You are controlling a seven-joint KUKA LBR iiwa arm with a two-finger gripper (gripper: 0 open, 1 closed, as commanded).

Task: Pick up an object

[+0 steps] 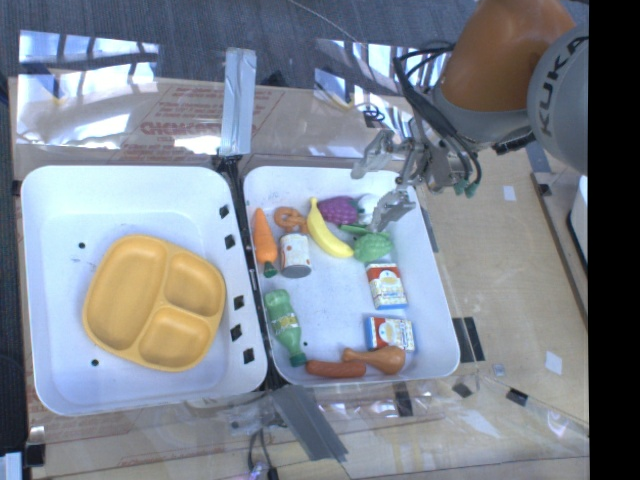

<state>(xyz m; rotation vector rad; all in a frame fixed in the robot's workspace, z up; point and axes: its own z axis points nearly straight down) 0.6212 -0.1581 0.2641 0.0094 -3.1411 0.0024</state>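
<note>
The table [520, 298] carries two shallow white bins side by side, and the grey arm [520, 38] with its orange band enters from 2 o'clock. The left bin [60, 368] holds a yellow divided tray [152, 301] lying flat near its middle. The right bin [330, 313] holds the small toys: a banana [326, 230] and a purple grape bunch [338, 209] toward 12 o'clock, a carrot [263, 239] along the 9 o'clock wall, a pretzel [289, 218] just above a small can [295, 255], a green broccoli-like piece [372, 246] at about 1 o'clock, two small printed boxes [386, 286] [388, 332] down the 3 o'clock side, a green bottle [284, 324] toward 7 o'clock, and a sausage [336, 369] and a drumstick [378, 359] at 6 o'clock. The gripper [392, 208] hangs over the bin's 1 o'clock corner, just above the green piece; its fingers appear parted with nothing visible between them, and I cannot tell whether a fingertip touches the toy below.
</note>
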